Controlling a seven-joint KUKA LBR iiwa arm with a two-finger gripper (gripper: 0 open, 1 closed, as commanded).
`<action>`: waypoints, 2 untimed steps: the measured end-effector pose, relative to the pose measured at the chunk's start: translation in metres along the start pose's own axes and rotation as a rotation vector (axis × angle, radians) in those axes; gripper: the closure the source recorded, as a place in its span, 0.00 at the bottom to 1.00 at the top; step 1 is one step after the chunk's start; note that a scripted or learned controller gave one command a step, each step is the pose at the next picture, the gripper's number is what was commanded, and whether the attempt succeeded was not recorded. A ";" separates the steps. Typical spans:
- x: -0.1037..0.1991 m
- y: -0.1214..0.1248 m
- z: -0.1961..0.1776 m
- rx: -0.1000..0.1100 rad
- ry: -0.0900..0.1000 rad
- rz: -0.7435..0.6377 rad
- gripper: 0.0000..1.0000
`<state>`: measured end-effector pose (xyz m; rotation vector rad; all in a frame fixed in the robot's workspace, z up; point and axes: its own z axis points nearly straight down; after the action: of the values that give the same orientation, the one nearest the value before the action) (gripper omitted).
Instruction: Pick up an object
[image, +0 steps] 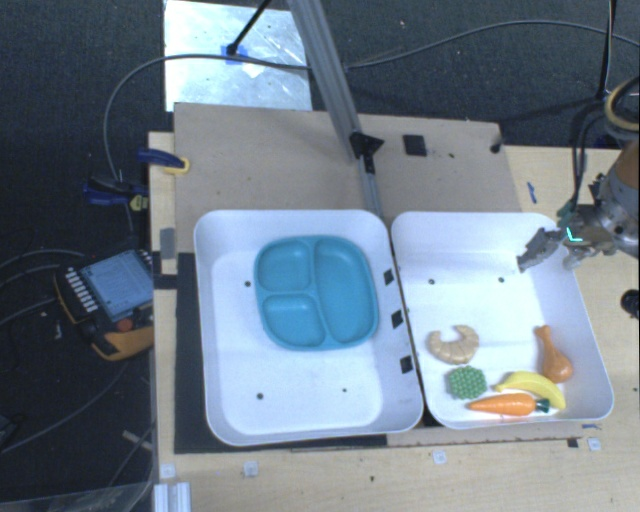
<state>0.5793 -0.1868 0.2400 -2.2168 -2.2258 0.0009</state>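
Several toy foods lie in the front part of the right bin (470, 250): a tan croissant (454, 344), a green broccoli piece (466, 381), an orange carrot (502, 405), a yellow banana (536, 385) and a brown drumstick (553, 354). My gripper (553, 250) hangs over the bin's far right edge, well behind the foods. Its two fingers are spread apart with nothing between them.
The left bin (225, 330) holds a blue divided plate (317, 292). A grey pole (335, 75) slants across the back of the bench. Cables, clamps and a small device (110, 290) lie off the bench to the left.
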 end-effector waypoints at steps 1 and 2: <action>0.000 0.001 -0.001 -0.002 0.000 0.000 0.00; 0.004 0.004 0.059 -0.001 0.000 0.001 0.00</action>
<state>0.5834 -0.1828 0.1806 -2.2185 -2.2249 0.0002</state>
